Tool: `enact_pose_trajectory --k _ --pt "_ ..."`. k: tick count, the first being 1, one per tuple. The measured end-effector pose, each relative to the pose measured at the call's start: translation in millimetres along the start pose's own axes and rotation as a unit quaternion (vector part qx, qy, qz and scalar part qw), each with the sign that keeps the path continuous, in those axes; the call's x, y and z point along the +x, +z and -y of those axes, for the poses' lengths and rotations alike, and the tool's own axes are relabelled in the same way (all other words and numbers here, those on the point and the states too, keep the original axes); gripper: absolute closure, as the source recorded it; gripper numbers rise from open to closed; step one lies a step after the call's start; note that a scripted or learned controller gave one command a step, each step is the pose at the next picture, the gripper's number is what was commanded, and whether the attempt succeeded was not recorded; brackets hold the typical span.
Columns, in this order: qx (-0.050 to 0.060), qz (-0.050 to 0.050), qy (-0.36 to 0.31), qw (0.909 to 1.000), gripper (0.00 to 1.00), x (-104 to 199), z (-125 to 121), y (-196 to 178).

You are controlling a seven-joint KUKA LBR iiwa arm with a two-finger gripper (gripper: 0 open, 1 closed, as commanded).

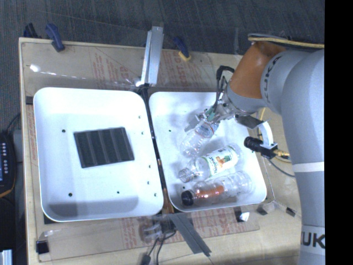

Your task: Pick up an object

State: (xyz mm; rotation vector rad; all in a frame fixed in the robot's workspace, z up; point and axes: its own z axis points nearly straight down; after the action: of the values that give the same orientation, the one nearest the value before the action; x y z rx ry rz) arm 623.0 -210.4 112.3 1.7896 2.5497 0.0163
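Three clear plastic bottles lie in the right bin point(165, 115). The upper bottle point(197, 138) lies at a slant near the bin's middle, its cap end pointing up and to the right. The labelled bottle point(218, 162) lies just below it (white label with an orange and green print), its clear neck pointing left. The third bottle point(216, 191) lies along the bin's near wall, with a dark cap at its left end and reddish contents; it is just beside the labelled bottle, and contact between them cannot be judged.

The gripper point(210, 115) sits directly over the cap end of the upper bottle. Whether it is open or closed cannot be told, and no grasp on the bottle can be confirmed. The arm point(287, 87) enters from the right, with the orange band point(251, 70) above the wrist.

The left bin point(49, 109) sits beside the right bin and contains a dark ribbed pad point(103, 146), lying flat near its middle. Blue clamps point(55, 36) grip the bench's far edge.
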Motion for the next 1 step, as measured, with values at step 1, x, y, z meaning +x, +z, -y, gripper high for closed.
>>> enact_pose_trajectory --k 1 --pt "0.005 -0.005 -0.006 1.0 0.0 -3.1 -12.1 1.6"
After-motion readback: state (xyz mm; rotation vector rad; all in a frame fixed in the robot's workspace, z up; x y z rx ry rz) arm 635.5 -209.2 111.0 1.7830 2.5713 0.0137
